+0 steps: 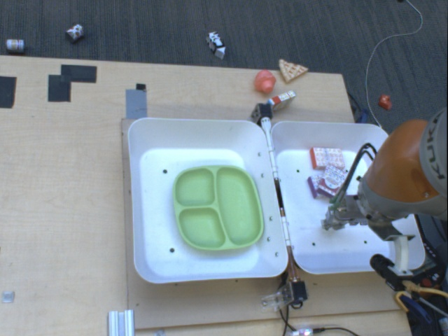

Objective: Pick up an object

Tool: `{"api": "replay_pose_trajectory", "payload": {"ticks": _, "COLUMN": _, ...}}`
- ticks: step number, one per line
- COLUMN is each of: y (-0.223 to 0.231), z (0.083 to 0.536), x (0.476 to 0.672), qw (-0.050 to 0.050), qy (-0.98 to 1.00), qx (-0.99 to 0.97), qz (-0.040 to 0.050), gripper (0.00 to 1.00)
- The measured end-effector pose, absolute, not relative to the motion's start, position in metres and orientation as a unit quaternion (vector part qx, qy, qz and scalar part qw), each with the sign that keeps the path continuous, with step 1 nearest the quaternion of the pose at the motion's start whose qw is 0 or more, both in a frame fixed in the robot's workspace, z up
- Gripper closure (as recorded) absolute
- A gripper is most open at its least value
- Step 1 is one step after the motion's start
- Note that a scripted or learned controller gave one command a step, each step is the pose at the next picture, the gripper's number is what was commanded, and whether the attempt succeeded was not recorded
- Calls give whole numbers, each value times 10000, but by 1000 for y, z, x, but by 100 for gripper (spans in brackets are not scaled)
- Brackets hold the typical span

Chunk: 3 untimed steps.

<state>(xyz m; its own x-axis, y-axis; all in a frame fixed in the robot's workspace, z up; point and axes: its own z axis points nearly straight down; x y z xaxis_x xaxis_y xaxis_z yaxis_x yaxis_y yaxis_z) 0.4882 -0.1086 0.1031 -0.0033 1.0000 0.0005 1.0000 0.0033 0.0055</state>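
In the right bin (308,254), toward its far side, lie the things on offer: a red and white checked packet (327,157) and, just beside and nearer the camera, a purple and white wrapped packet (325,183), the two touching or nearly so. The hand (334,220) sits low in the same bin, a little nearer the camera than the purple packet and apart from both; nothing shows between its tips, and whether they are spread or pressed together cannot be told from this slant. Above it rises the grey arm with its orange band (400,163), coming in from the right and covering the bin's right wall. The left bin (140,208) adjoins along a shared rim and carries a light green tray (218,208) with three compartments, lying flat at its middle. Both bins rest on the pale wooden desk (63,208), which bears dark tape patches at its far left. At the desk's far edge lie a red ball (264,81) and a pizza-slice toy (292,69).
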Motion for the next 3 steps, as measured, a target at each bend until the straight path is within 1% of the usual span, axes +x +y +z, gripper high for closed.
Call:
{"api": "replay_pose_trajectory", "payload": {"ticks": 1, "y": -109, "z": 103, "x": 488, "qw": 16, "qy": 7084, "qx": 7058, "qz": 20, "gripper": 0}}
{"api": "replay_pose_trajectory", "payload": {"ticks": 2, "y": -91, "z": 87, "x": 488, "qw": 36, "qy": 7073, "qx": 7069, "qz": 11, "gripper": 0}}
{"api": "replay_pose_trajectory", "payload": {"ticks": 3, "y": -90, "z": 98, "x": 490, "qw": 57, "qy": 7079, "qx": 7062, "qz": 37, "gripper": 100}}
